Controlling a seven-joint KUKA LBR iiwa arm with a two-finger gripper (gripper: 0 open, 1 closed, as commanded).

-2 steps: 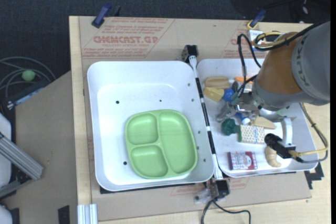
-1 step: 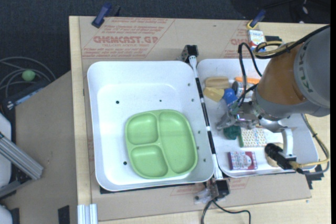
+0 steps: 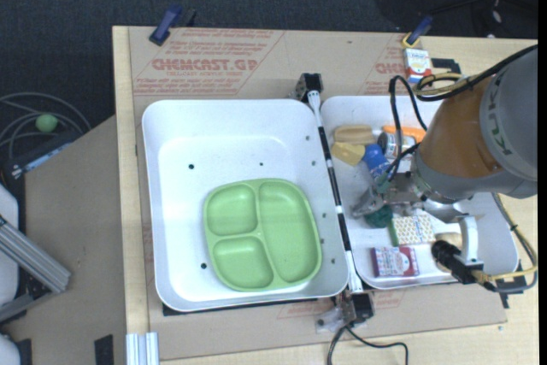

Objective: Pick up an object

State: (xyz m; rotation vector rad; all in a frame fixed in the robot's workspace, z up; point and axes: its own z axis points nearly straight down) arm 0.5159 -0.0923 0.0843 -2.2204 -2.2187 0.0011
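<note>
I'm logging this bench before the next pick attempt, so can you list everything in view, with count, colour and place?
bins: 2, white, side by side on the bench
divided plate: 1, light green, three compartments, in the left bin
small box: 1, dark red and white, near front edge of the right bin
patterned packet: 1, white with dots, right bin, just behind the box
tan object: 1, beige, back of the right bin
blue object: 1, blue, right bin beside the tan one
arm: 1, grey with orange band, over the right bin
gripper: 1, low among the right bin's items
</note>
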